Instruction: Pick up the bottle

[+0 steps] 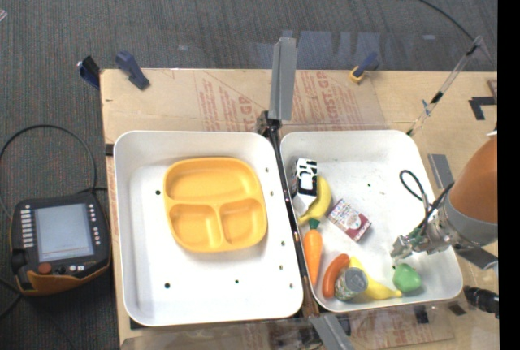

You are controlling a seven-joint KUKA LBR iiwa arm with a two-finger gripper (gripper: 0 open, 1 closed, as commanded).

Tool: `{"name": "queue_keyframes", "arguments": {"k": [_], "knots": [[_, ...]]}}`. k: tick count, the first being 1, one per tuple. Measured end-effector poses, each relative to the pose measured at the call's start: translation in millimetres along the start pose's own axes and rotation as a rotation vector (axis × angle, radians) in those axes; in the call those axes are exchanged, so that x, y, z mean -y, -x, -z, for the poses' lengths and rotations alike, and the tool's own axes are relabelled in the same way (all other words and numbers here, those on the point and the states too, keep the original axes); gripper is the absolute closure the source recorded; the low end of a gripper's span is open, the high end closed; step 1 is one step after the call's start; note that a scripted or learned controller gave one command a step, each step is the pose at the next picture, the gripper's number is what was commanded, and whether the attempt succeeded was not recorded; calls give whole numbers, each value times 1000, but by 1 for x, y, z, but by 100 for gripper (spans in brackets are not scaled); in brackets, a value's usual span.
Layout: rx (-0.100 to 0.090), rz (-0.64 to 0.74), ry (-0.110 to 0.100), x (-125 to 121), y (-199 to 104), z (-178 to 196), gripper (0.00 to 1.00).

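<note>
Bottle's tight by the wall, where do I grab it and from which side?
Probably its far end, from straight above. The bottle lies flat in the right bin, by its left wall, and the banana touches its near end, so the far end looks freest.

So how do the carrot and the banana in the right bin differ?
The carrot is orange, straight and tapered; the banana is yellow and curved. The carrot lies lower along the bin's left wall, the banana above it beside a black-and-white item. Both rest loose in the right bin.
</note>
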State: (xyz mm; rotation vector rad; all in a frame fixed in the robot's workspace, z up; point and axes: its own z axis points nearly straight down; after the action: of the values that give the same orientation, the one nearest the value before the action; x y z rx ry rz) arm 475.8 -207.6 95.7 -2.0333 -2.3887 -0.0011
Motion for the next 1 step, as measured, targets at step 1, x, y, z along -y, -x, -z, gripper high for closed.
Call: {"name": "queue_keyframes", "arguments": {"k": [1], "knots": [[0,0,0,0,0,0,0]]}}
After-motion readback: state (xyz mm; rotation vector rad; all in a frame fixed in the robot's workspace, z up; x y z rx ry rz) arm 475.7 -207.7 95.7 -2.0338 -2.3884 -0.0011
